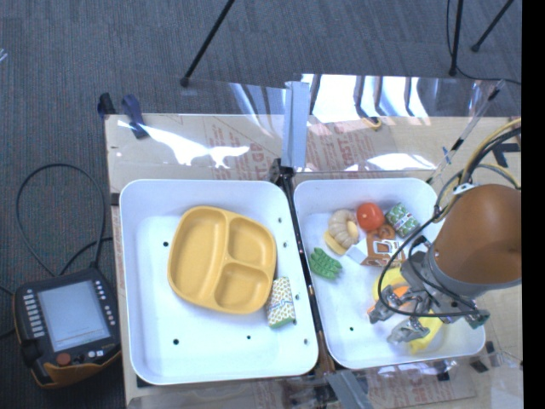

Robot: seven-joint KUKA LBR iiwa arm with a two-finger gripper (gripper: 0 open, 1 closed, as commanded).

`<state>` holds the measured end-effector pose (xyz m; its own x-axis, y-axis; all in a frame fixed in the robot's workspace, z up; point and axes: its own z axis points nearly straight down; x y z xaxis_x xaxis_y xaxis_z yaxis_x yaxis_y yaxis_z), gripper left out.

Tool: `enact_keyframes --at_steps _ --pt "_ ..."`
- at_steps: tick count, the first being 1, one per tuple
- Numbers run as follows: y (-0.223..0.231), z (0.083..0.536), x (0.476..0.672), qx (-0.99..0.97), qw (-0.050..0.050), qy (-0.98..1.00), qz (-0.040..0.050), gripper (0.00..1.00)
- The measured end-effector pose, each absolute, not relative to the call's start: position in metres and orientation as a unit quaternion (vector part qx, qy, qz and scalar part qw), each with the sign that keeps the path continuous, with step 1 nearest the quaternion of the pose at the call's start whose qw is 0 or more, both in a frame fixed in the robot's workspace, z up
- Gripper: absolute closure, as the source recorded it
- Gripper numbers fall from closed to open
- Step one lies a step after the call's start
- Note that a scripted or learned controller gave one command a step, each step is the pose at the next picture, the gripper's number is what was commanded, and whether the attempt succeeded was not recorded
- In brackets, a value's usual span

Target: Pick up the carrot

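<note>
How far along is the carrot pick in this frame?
Done: the pincer hangs low over the front corner of the right bin, above a yellow item. In hand: nothing visibly gripped. Left: the small orange piece beside the tomato, likely the carrot, lies apart from the pincer, ungrasped.

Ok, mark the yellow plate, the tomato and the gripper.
yellow plate (223,261), camera view, on the ridge between its compartments.
tomato (370,216), camera view, on the middle of its red top.
gripper (398,313), camera view, midway between its fingertips.
</note>
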<state>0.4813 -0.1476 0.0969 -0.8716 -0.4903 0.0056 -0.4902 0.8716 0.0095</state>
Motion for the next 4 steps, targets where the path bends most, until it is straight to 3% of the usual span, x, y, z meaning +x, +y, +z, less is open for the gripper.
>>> enact_keyframes --at_steps 1,2,3,4 --pt "-0.091 0.174 0.516 0.264 -0.002 -0.964 -0.0006 1.0" --pt "-0.091 0.172 0.514 0.264 0.0 -0.965 -0.0013 0.0" --pt "-0.108 0.086 0.489 0.258 0.001 -0.966 -0.002 0.0" --pt "-0.105 0.096 0.491 0.26 0.0 -0.966 -0.0026 1.0"
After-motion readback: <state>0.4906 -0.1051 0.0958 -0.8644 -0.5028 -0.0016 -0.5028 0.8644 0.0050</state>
